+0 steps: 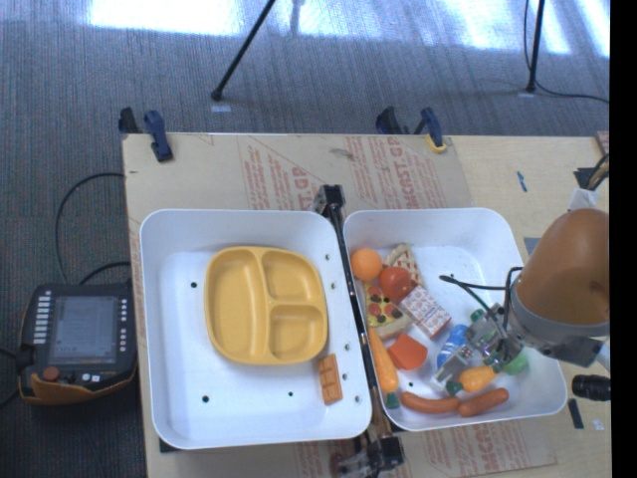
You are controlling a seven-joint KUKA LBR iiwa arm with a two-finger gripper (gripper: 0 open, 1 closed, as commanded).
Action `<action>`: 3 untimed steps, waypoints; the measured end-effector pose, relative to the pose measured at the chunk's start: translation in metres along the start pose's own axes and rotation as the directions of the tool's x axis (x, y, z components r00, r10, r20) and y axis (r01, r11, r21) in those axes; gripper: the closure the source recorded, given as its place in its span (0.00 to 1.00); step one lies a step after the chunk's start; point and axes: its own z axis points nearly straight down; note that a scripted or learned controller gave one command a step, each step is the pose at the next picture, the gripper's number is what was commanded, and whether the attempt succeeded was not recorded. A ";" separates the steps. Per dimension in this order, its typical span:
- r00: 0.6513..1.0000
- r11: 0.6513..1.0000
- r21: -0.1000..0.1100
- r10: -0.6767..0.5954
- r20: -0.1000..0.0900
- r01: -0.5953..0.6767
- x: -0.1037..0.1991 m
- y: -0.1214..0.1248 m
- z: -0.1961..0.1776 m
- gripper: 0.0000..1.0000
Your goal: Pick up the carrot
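Orange carrot (383, 363) lies at right bin's (498, 225) left wall.

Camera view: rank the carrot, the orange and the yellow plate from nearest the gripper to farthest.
From the gripper, low in the right bin:
1. carrot, along the right bin's left wall, left of the gripper.
2. orange, at the right bin's upper left.
3. yellow plate, in the left bin.

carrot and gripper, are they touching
Apart. The camera view shows the carrot lying along the right bin's left wall, while the gripper hangs over the toys further right, with a red piece between them.
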 end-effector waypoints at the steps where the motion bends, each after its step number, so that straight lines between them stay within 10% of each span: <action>1: 1.000 1.000 -0.002 0.006 0.000 -0.006 -0.001 0.000 -0.011 1.00; 2: 0.973 0.973 0.019 0.231 -0.019 -0.230 0.053 0.037 -0.076 1.00; 3: 0.973 0.973 0.019 0.232 -0.019 -0.232 0.053 0.037 -0.076 0.00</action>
